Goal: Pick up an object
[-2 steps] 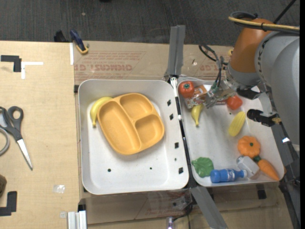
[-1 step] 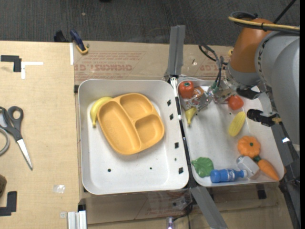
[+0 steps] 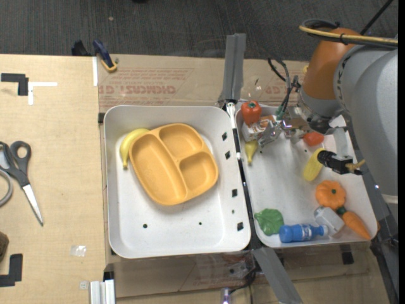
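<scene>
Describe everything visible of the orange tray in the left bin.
The tray is a rounded, orange-yellow plate, plastic by its look, split into three compartments by raised ridges. It lies flat and face up in the left bin, turned at a slant. A banana is tucked against its upper left rim.

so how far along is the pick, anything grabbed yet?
Done: the arm has reached into the right bin and the pincer sits low in its upper left corner, by the red tomato. In hand: nothing visibly lifted; its grip is unclear. Left: secure and raise an item. The pumpkin, blue bottle and carrot lie untouched.
</scene>
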Motion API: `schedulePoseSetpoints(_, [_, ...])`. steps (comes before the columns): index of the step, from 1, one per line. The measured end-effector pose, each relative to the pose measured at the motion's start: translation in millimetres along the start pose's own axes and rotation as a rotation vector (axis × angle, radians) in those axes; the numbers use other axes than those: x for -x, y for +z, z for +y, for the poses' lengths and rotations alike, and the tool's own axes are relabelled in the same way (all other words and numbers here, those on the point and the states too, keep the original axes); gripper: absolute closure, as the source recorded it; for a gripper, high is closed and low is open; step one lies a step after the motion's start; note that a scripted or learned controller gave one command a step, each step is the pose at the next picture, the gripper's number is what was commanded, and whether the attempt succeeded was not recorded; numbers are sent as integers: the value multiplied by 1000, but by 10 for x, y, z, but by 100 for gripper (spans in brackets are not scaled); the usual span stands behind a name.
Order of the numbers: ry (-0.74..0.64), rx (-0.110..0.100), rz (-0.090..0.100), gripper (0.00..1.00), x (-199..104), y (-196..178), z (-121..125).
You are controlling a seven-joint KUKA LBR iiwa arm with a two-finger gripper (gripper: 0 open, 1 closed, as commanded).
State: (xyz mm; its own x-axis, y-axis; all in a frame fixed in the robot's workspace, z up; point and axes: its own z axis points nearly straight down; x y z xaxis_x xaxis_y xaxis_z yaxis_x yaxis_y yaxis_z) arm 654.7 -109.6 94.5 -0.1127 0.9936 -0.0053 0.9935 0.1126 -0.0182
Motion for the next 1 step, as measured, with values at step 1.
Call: schedulePoseSetpoints(1, [39, 17, 4, 0, 451, 38, -579])
